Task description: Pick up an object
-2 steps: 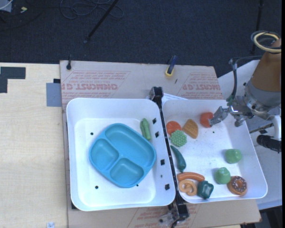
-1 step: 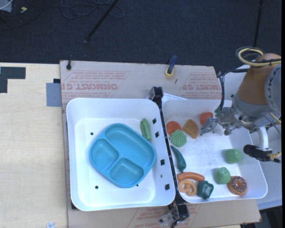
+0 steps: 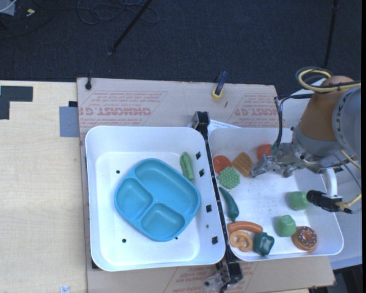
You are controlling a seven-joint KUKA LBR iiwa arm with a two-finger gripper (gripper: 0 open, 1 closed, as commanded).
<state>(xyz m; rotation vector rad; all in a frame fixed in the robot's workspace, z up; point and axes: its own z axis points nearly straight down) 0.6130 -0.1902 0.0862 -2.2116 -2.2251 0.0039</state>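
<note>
Objects for picking are lying scattered in the right bin (image 3: pixel 329 249). Near its upper left corner, a red-orange round piece (image 3: pixel 221 163) is sitting beside a tan waffle-like piece (image 3: pixel 242 163), and a light green textured disc (image 3: pixel 229 178) is resting just below them. A small red piece (image 3: pixel 264 151) is showing near the back wall, close to the gripper. A dark green long vegetable (image 3: pixel 229 204) is lying along the left wall. At the front, an orange curled piece (image 3: pixel 243 234) is touching a dark green block (image 3: pixel 263 243). A green rounded block (image 3: pixel 285 225) is sitting near a brown frosted doughnut (image 3: pixel 305 238), and another green block (image 3: pixel 297 200) is lying further back, beside a black part of the arm.

Gripper (image 3: pixel 260 166) is hanging low over the back half of the right bin, pointing toward the tan waffle-like piece. Whether the claw is open or closed cannot be told at this resolution, and no object is visibly between its tips.

The left bin (image 3: pixel 104 249) is holding a blue divided plate (image 3: pixel 157 199), lying flat and turned at an angle. A light green pod (image 3: pixel 186 165) is lying just beside the plate's upper right edge, near the wall between the two bins. Both bins are resting on a cardboard sheet (image 3: pixel 140 105).
</note>
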